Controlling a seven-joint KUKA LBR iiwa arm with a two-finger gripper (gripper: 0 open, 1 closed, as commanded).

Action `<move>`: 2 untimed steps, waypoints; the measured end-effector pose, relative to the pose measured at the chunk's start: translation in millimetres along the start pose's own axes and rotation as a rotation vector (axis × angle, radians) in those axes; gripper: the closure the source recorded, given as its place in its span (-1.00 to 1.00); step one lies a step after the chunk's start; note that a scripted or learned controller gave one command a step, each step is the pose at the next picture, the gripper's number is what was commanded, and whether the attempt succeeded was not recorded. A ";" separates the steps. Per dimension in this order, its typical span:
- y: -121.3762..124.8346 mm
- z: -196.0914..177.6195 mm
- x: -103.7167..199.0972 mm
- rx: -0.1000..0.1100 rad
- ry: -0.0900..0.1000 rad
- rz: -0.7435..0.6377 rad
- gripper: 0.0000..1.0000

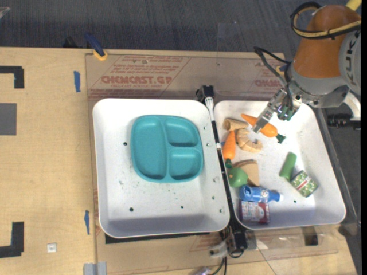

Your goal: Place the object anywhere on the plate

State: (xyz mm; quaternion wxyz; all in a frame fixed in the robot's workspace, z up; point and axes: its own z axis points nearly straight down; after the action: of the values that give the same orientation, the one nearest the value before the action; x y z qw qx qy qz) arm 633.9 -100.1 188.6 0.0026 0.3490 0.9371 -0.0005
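teal plate (pixel 167 148) sits alone in the left bin (pixel 109 171); carrot (pixel 260 124) lies in the right bin (pixel 327 171).
claw (pixel 262 124) hovers right over the carrot, grip state cannot be told; toy foods crowd around it, both bins resting on a cardboard-covered bench (pixel 46 153).

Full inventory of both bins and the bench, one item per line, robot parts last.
Teal divided plastic plate: 1, teal, centre of left white bin.
Orange toy carrots: 2, orange, upper right white bin; second under the gripper.
Green pepper toy: 1, green, right bin's left edge.
Green cylinder: 1, green, right bin.
Green patterned can: 1, beside the cylinder.
Blue bottle: 1, right bin front.
Gripper: 1, grey, over the carrot.
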 end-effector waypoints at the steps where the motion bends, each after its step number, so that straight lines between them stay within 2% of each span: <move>1: 28.1 2.7 40.8 -0.002 0.004 -0.049 1.00; 2: 83.1 2.5 70.8 -0.006 -0.001 -0.256 1.00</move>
State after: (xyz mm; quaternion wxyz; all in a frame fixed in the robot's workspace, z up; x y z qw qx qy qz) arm 634.7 9.0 185.8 0.0039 0.2266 0.9740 0.0017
